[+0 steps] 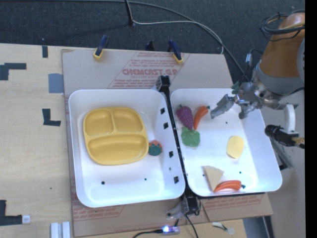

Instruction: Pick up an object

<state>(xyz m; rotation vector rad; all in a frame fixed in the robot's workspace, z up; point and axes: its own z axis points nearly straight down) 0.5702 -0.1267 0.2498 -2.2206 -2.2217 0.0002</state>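
Note:
My gripper (232, 109) hovers over the far part of the right bin (262, 148), its two fingers spread apart with nothing between them. Just left of it lie an orange carrot (199, 116) and a purple grape bunch (184, 115). A green leafy piece (190, 138) sits below those. A yellow piece (236, 147) rests in the bin's middle right. Near the front edge lie a tan wedge (212, 175) and a red sausage-like piece (228, 186).
The left bin (99, 182) holds a yellow divided plate (115, 135) and a small teal and orange toy (154, 148) beside it. A black divider (172, 133) runs between the bins. Blue clamps (100, 47) hold the cardboard at the back.

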